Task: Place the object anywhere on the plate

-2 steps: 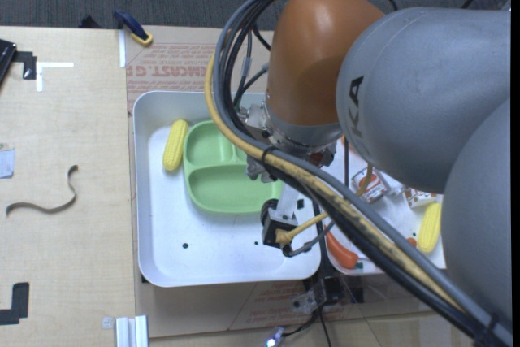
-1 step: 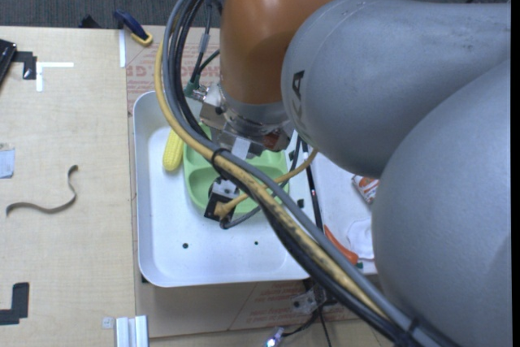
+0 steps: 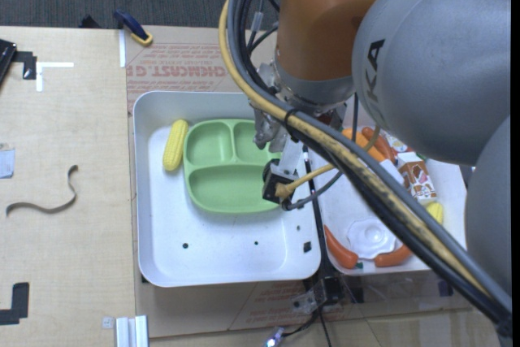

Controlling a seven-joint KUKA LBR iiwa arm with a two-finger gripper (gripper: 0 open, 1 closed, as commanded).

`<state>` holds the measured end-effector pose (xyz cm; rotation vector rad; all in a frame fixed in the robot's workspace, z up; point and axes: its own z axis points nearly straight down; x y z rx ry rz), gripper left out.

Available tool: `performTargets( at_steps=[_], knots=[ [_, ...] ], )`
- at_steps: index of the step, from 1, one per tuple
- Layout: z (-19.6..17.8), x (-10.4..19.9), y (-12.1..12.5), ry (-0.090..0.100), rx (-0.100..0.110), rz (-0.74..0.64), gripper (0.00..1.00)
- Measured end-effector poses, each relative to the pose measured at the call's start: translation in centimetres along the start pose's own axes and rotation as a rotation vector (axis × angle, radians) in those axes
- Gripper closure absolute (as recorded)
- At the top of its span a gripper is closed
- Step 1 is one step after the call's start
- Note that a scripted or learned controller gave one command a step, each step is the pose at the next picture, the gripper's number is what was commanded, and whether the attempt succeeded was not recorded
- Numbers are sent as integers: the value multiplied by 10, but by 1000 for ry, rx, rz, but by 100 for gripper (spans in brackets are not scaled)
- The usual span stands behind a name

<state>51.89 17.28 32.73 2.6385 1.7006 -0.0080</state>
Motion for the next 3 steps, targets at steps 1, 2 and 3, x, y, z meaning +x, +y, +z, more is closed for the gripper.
performTargets(
  at_steps=[1,2,3],
  knots=[
    [108,65,9,-1,2,-62,100],
    [-8,38,68,1,-1,-141,100],
    [32,74,37,0,1,-410,100]
  ],
)
